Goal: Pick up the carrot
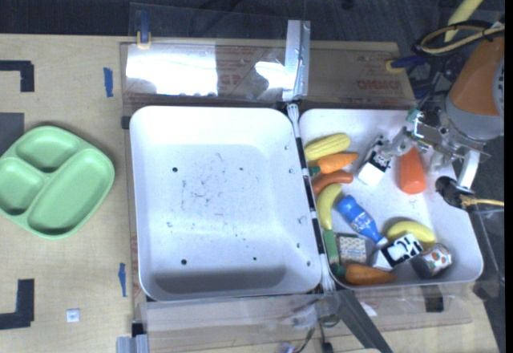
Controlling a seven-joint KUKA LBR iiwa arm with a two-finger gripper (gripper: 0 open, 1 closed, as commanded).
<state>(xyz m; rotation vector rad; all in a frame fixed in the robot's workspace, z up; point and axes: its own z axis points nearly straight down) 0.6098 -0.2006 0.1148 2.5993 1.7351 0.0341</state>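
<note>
The claw [433, 152] hangs over the upper right part of the right bin [473, 251], at the end of the grey arm [481, 95], which comes in from the right edge and bends down towards the bin, its orange band uppermost. The wrist is turned so the metal parts of the claw spread leftwards and down. The parts blur together against the white floor, so I cannot tell whether the claw is open, closed or gripping anything.

The arm is cut off by the right edge, and cables [453, 34] cross in front of it.

The carrot [411, 173], a short orange tapered piece, stands with its narrow end up just beside the claw, on its lower left. Whether they touch is not clear.

A white block [371, 173] lies just left of the carrot. Further left, along the bin's wall, are a corn cob [327, 144], two long orange pieces and a banana [327, 203]. A blue bottle [357, 217] lies in the middle. The left bin [152, 135] sits alongside, and a green plate [54, 180] rests on the bench beyond it.
</note>
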